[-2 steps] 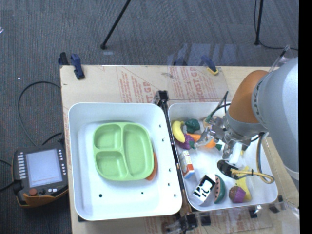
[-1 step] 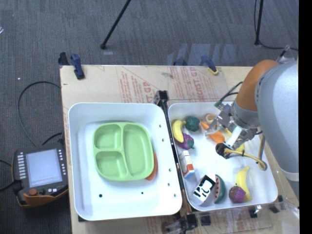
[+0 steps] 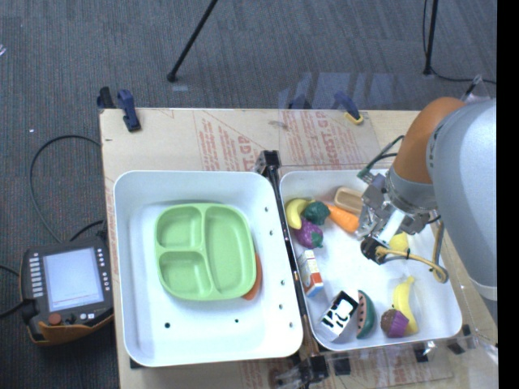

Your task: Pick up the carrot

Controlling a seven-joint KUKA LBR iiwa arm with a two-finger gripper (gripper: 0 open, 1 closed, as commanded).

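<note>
Camera view: carrot (image 3: 344,218) lay in the right bin (image 3: 442,318), near its far side, between a green-topped vegetable (image 3: 315,212) and the hand (image 3: 375,232). The hand hung just beside the carrot's right end; its grip could not be made out. Left bin (image 3: 138,314) held a green divided plate (image 3: 203,251).

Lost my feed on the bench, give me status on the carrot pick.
Gripper low in right bin, beside carrot. Carrot lying loose, not gripped. Lemon, green piece, purple piece crowd its far end.
</note>
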